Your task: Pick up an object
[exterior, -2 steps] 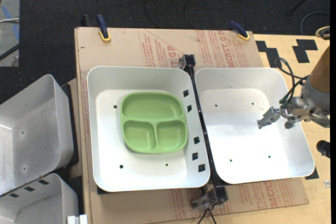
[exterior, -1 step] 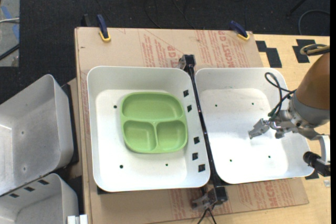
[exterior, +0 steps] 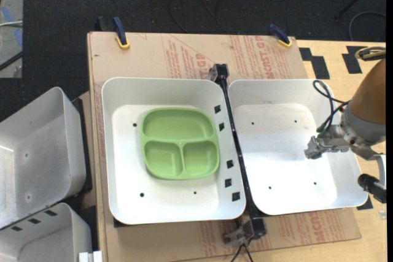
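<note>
A light green divided plate (exterior: pixel 181 143) with three compartments lies flat in the left white bin (exterior: pixel 123 193). The arm comes in from the right, its orange band at the frame edge. My gripper (exterior: pixel 314 150) hangs low over the right part of the right white bin (exterior: pixel 276 193), far from the plate. Its tip is small and dark against the bin floor, and nothing shows between it and the floor.
A black divider (exterior: pixel 230 138) with clips runs between the two bins. The bins rest on a cardboard-covered bench (exterior: pixel 184 52) with yellow clamps at the back. Two grey tubs (exterior: pixel 37 150) stand off the bench at left. Cables lie on the dark floor behind.
</note>
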